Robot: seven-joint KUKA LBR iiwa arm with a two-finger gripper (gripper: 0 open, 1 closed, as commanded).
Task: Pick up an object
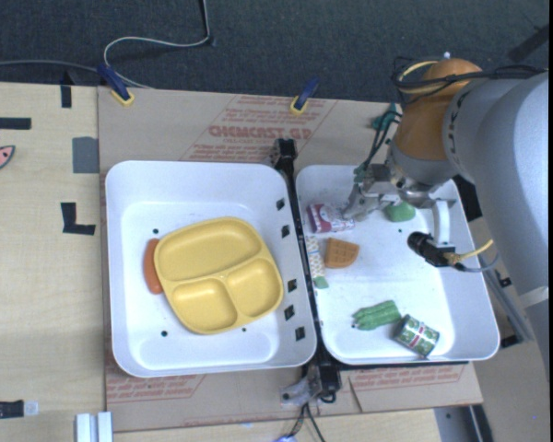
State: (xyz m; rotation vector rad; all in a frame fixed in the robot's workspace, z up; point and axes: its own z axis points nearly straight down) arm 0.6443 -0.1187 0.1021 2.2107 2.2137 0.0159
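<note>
Can (pixel 415 333): lies tipped at the near right of the right bin (pixel 470 343), green-labelled; the landmark for what follows
Green toy (pixel 376 315): just left of the can, close beside it
Brown piece (pixel 340 252): farther back and left of the can, mid-bin
Red-and-white packet (pixel 320 217): beyond the brown piece, against the divider side
Small green lump (pixel 400 213): well behind the can, just right of the gripper
Gripper (pixel 355 206): low over the far part of the bin, beside the packet; whether its tips are apart or together, I cannot tell; nothing seen clamped in it
Arm (pixel 498 155): grey with orange band, covers the bin's far right corner
Left bin (pixel 129 247): far left of the can; holds a yellow divided tray (pixel 219 273); an orange item (pixel 151 267) peeks from under the tray's left edge
</note>
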